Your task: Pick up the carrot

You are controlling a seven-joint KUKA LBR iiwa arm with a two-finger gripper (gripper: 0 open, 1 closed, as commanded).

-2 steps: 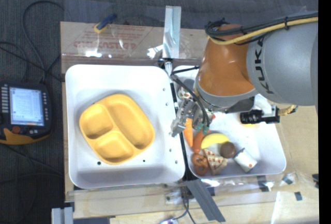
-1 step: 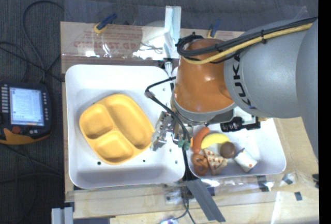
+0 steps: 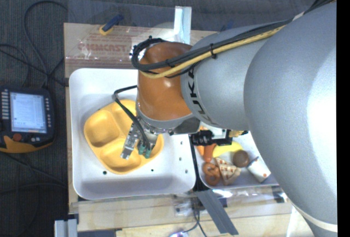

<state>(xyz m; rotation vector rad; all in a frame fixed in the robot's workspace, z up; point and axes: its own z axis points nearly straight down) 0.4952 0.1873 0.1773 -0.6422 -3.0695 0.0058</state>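
the end effector (image 3: 133, 145) hangs over the yellow divided tray (image 3: 106, 132) in the left white bin (image 3: 82, 175); whether it is wide or narrow cannot be told. the carrot (image 3: 204, 149) lies well to its right, in the right bin (image 3: 257, 189), at that bin's left edge under the arm (image 3: 262, 82). it shows as a small orange piece, partly hidden, beside a brown pastry-like item (image 3: 223, 169).

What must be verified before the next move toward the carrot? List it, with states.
1. Carrot found: ok, an orange piece, likely the carrot, lies in the right bin, partly under the arm.
2. Gripper above carrot: not ok, the gripper is over the yellow dish in the left bin.
3. Carrot held: not ok.
4. Space around carrot: not ok, the pizza slice and other food lie close.
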